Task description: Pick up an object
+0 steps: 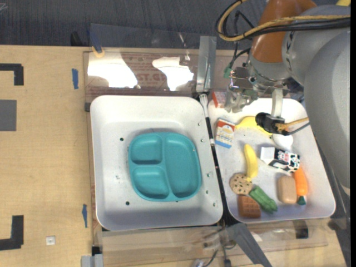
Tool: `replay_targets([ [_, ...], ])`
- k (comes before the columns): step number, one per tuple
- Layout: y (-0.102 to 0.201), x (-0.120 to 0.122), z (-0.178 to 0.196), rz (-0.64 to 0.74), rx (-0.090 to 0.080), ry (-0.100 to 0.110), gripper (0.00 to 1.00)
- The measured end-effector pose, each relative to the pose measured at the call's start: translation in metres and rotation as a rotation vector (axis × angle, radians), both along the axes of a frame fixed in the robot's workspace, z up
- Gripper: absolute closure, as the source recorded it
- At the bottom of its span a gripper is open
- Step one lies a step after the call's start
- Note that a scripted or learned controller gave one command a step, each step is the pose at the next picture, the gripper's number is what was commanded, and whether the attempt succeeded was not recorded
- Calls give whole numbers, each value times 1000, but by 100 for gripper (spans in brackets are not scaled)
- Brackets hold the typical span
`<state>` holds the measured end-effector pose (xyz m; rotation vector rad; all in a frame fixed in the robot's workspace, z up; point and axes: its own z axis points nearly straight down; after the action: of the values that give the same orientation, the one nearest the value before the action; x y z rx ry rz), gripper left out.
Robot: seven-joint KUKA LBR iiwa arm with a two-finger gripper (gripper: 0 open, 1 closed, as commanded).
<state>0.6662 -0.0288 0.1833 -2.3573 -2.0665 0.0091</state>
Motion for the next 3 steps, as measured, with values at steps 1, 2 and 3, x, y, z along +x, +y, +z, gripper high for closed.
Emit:
replay_targets([
  [1, -68, -9, -70, -198, -3, 1, 100],
  [2, -70, -10, -68, -198, -6, 4, 0],
  [3, -71, -51, -76, 162, 0, -6, 0],
])
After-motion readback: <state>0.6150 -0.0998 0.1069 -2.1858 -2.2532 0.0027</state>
